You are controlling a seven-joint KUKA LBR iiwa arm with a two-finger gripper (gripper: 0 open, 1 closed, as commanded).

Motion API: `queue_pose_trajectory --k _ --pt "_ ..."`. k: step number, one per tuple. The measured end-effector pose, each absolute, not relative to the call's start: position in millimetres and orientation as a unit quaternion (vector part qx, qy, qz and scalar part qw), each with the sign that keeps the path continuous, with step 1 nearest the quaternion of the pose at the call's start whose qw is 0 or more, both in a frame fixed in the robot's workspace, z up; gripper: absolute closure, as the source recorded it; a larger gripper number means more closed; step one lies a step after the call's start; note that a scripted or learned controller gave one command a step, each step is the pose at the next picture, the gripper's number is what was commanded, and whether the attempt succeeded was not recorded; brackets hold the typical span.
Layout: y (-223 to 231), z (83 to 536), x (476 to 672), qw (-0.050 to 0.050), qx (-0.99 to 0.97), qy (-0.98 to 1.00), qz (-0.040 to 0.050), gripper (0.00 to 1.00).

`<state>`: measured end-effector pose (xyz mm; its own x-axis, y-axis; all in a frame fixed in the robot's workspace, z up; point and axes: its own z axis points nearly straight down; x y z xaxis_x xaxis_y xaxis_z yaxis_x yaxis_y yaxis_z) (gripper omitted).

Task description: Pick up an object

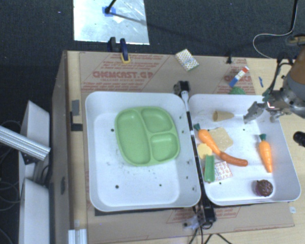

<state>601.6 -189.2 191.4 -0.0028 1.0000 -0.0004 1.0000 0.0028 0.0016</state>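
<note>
Nothing is lifted yet: the pincer (263, 111) hovers spread and bare over the right bin (290, 151), every piece of toy food still lying there.

Red print reading "CHEMCAST GP" runs across the brown board (123, 75) behind the left bin, between red diagonal stripes; the same red lettering repeats on the board at right, behind the right bin, too broken to read; the small packet (223, 172) in the right bin bears red marks too small to read.
</note>
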Motion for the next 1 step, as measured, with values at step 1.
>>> queue_pose_trajectory --k 1 --pt "-193.2 83.3 660.0 0.0 0.705 0.709 -0.0006 0.0"
